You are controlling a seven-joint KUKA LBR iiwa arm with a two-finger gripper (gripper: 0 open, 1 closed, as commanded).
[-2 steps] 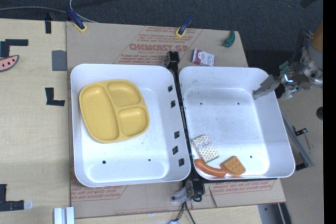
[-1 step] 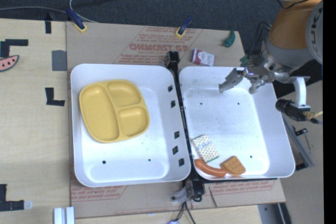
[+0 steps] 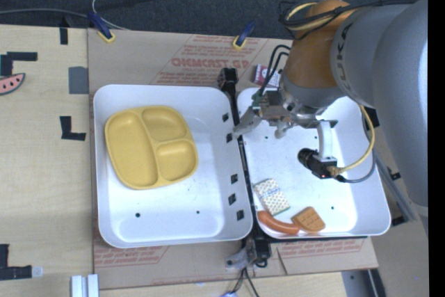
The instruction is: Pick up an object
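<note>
My gripper hangs over the far left part of the right bin, close to the divider between the bins. The grey arm with its orange band covers the bin's far side. Three small things lie at the near edge of that bin: a checked white packet, a red-orange sausage and an orange cracker-like piece. They are well apart from the gripper, towards the camera. A yellow divided plate lies in the left bin. I see nothing held under the gripper.
A black connector with a yellow cable hangs from the wrist above the right bin's middle. Black clips line the wall between the bins. Blue-and-yellow clamps hold the cardboard at the back.
</note>
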